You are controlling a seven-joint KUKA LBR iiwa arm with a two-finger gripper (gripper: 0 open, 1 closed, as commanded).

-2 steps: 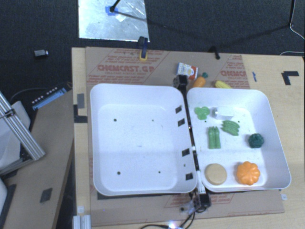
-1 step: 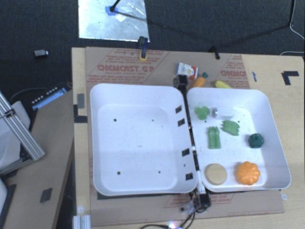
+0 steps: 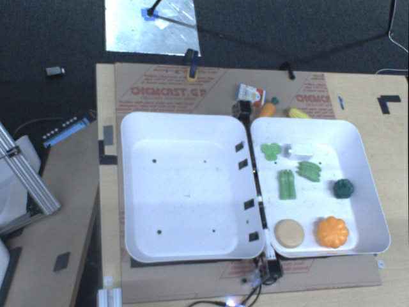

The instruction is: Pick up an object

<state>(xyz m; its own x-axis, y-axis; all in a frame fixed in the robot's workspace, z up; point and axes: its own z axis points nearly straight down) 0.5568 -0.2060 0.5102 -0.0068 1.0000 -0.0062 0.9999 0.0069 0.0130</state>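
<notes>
The objects to choose from all lie in the right bin (image 3: 367,171), and none has been lifted, so by my reading the pick has not begun. Taking the orange pumpkin (image 3: 333,231) at that bin's near right corner as the landmark: a tan round cookie-like disc (image 3: 289,233) sits just to its left, a dark green broccoli-like lump (image 3: 343,188) lies just beyond it toward the far rim, and further left of that are a green bundle like asparagus (image 3: 287,185) and a smaller green pod (image 3: 310,171). Beyond these, near the far-left corner, lie a light green leafy piece (image 3: 271,151) and a whitish item (image 3: 300,150) that is hard to make out against the white floor.

The left bin (image 3: 185,190) lies well left of the pumpkin, across the clipped seam between the bins.

Beyond the right bin's far rim, on the cardboard sheet (image 3: 160,88), sit an orange carrot-like toy (image 3: 267,110), a yellow piece (image 3: 298,114) and a small white-and-red item (image 3: 250,94), each too small to name surely.

With no gripper to inspect, I cannot tell how its jaws stand or whether they have hold of anything; approach, grasp and lift all remain.
</notes>
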